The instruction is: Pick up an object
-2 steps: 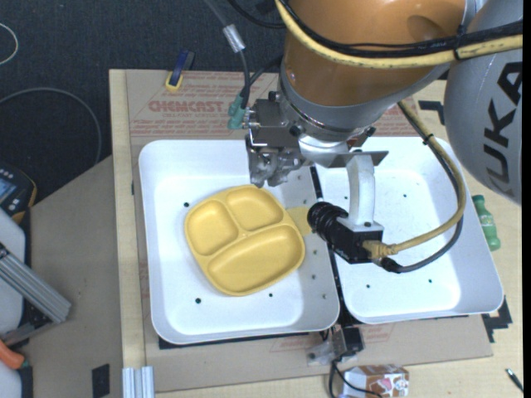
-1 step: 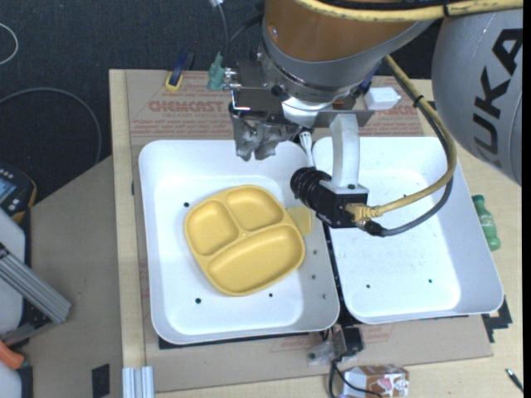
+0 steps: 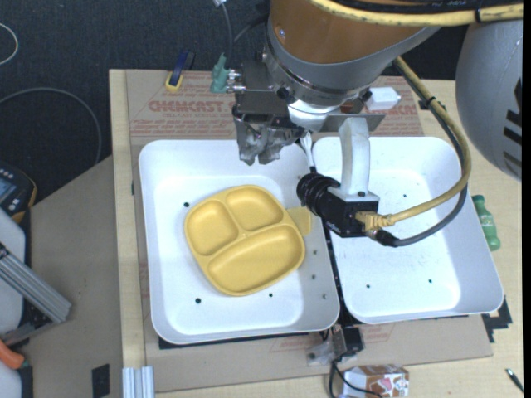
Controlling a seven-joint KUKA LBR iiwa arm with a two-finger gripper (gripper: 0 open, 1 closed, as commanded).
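Note:
A yellow three-compartment plate (image 3: 243, 239) lies in the left white bin (image 3: 166, 181), right side up and turned a little off square. My gripper (image 3: 261, 150) hangs above the bin's far edge, just beyond the plate's top rim and apart from it. The fingers point down and nothing shows between them. A small yellow piece (image 3: 300, 220) peeks out at the plate's right edge, by the bin wall.
The right white bin (image 3: 431, 247) sits beside the left one. A black camera unit with a yellow cable (image 3: 340, 208) hangs off the arm over the divide between the bins. The big orange and grey arm body (image 3: 357, 23) covers the top of the bench.

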